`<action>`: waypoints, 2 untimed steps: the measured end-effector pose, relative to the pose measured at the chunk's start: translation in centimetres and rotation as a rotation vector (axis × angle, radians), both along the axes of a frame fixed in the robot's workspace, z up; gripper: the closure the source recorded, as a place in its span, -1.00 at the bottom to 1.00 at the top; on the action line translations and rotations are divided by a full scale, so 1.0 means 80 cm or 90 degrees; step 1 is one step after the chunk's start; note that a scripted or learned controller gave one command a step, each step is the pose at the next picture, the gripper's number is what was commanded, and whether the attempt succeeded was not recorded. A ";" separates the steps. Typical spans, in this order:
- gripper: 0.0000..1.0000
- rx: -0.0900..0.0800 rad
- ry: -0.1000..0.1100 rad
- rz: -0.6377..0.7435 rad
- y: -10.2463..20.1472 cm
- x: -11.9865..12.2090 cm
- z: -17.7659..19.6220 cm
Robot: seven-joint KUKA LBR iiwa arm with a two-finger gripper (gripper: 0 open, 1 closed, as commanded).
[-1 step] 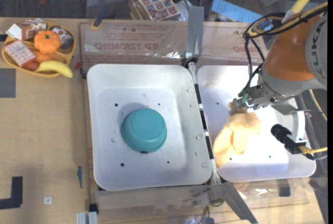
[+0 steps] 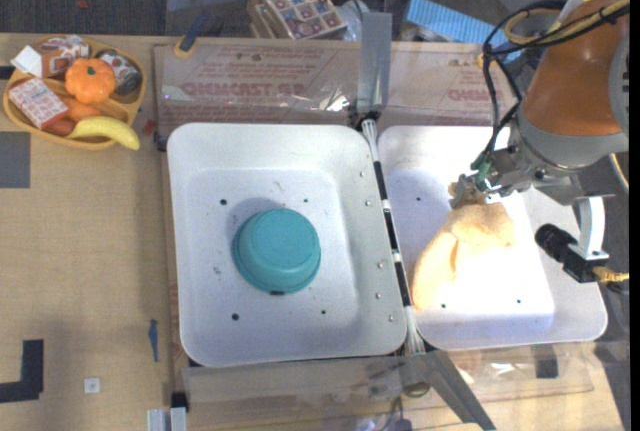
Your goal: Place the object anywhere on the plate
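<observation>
**Pincer over the bread in the right bin; plate alone in the left bin**

At the far left of the tabletop [image 2: 80, 249] you see a yellow dish of toy food [image 2: 72, 91], with an orange pumpkin and a banana on it. Move right and you reach the left bin [image 2: 200, 169], where a teal plate [image 2: 278, 250] lies face down near the middle, with nothing on it. Next comes the right bin [image 2: 570, 319]. A pale, tan bread-like object [image 2: 462, 254] lies in it, towards the bin's left half, well apart from the plate. The pincer [image 2: 482, 187] sits right at the bread's upper edge, hanging from the grey and orange arm [image 2: 575, 89] that comes in from the right. You cannot tell from this view whether the pincer is released or clenched, nor whether it grips the bread.
</observation>
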State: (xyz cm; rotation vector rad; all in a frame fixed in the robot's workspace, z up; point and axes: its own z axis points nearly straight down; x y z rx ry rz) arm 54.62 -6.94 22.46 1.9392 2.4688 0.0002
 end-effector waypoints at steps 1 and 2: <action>1.00 0.001 0.001 0.255 0.073 0.011 -0.003; 1.00 -0.001 -0.002 0.509 0.132 0.032 -0.013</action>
